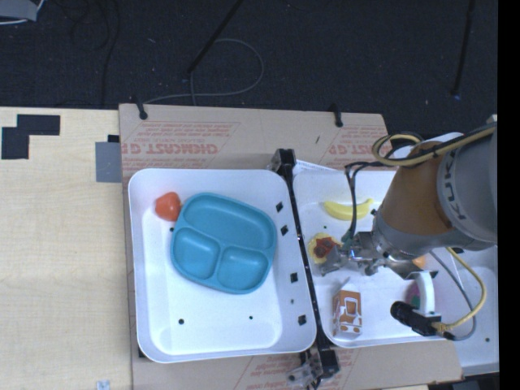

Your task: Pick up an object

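Arm is reaching into the right bin (475, 335) w/ gripper (345, 260) hovering beside a small red-yellow object (323, 247), just right of the divider (297, 250). Can't tell finger state or any hold. Banana (348, 209) is lying beyond the divider's right, carton (347, 313) nearer. Blue tray (223, 242) and orange ball (167, 206) are sitting left of it.

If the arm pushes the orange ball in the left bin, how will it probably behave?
The orange ball looks round, so it would probably roll. The blue tray and the left bin's wall flank it, likely stopping it soon. It seems small, presumably light.
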Robot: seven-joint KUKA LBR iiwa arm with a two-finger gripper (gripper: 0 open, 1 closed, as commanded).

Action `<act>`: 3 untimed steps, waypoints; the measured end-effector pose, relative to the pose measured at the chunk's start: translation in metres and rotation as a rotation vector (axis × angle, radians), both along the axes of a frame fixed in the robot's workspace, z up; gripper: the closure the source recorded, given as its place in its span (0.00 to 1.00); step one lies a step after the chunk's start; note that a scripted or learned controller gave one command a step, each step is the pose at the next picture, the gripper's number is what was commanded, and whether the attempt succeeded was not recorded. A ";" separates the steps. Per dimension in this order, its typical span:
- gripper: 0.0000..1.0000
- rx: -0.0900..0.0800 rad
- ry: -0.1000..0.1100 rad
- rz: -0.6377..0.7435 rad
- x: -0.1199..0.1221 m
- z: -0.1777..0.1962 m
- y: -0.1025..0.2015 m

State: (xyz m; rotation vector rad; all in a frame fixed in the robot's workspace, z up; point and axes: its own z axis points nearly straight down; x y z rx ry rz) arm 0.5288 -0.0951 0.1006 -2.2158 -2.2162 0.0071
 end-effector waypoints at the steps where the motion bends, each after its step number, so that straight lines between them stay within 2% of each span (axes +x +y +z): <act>1: 0.00 -0.001 -0.003 -0.002 -0.001 -0.014 0.001; 2: 1.00 -0.001 -0.005 -0.009 0.000 -0.002 -0.001; 3: 1.00 -0.001 -0.009 0.001 -0.004 0.049 0.008</act>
